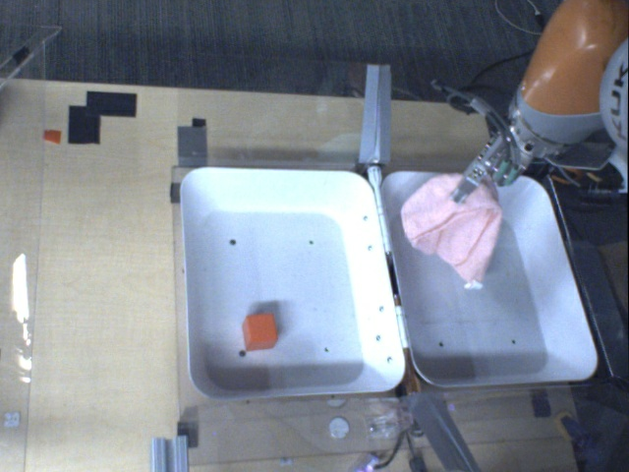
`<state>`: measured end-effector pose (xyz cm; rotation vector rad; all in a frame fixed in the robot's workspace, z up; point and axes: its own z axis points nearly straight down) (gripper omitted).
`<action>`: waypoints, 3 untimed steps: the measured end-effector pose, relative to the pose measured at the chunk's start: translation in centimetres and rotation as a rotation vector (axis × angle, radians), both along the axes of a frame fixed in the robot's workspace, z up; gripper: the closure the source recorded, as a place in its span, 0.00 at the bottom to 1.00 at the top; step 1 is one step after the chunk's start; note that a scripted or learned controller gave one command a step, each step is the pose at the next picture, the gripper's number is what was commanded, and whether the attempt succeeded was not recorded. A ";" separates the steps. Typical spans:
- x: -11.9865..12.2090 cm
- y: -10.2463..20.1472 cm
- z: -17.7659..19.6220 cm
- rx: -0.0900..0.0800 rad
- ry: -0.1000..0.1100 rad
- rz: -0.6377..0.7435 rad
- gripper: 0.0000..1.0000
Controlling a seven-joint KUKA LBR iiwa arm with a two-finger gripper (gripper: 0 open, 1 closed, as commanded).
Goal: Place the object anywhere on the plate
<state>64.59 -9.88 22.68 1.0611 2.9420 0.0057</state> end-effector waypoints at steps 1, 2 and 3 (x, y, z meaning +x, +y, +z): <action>-2.2 4.0 1.1 -0.004 0.000 0.402 1.00; -3.7 8.9 1.4 -0.006 0.000 0.694 1.00; -6.2 14.1 0.9 -0.005 0.002 0.695 1.00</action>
